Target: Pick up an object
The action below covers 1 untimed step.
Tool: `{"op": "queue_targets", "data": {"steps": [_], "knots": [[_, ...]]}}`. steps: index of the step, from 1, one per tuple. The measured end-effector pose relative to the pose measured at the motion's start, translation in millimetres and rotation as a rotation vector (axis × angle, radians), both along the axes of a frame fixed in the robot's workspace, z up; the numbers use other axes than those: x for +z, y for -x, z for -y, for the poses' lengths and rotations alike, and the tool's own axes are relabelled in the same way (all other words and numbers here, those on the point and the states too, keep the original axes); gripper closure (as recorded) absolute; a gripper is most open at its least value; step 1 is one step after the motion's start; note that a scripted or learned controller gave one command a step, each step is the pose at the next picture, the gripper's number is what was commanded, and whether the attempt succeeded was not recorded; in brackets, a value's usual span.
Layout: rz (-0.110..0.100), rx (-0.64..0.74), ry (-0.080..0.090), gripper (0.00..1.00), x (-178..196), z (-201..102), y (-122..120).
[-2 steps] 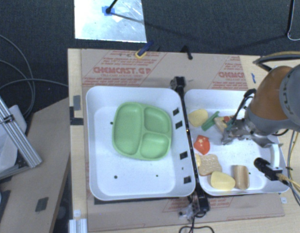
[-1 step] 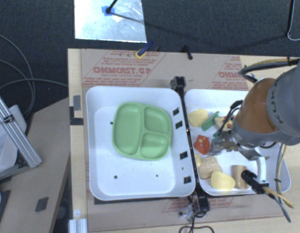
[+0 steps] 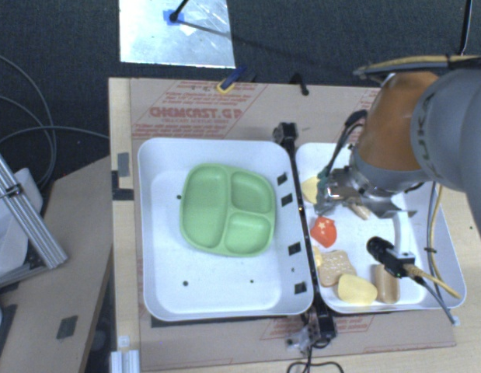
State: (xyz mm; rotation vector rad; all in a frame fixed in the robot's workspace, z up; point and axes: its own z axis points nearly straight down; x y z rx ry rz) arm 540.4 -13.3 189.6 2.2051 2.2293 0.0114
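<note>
Red piece (image 3: pixel 323 231) in the right bin (image 3: pixel 318 162) lies just below the hovering gripper (image 3: pixel 331 198), open or closed I can't tell; next it likely must drop and clamp.

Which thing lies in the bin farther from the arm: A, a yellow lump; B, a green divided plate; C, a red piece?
B: the green divided plate lies in the white bin away from the arm, while the red piece and yellow lump lie in the other bin.
</note>
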Motion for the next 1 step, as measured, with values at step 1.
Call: {"op": "queue_targets", "data": {"steps": [1], "knots": [[-0.004, -0.004, 0.001, 1.0, -5.0, -15.0, -36.7]]}}
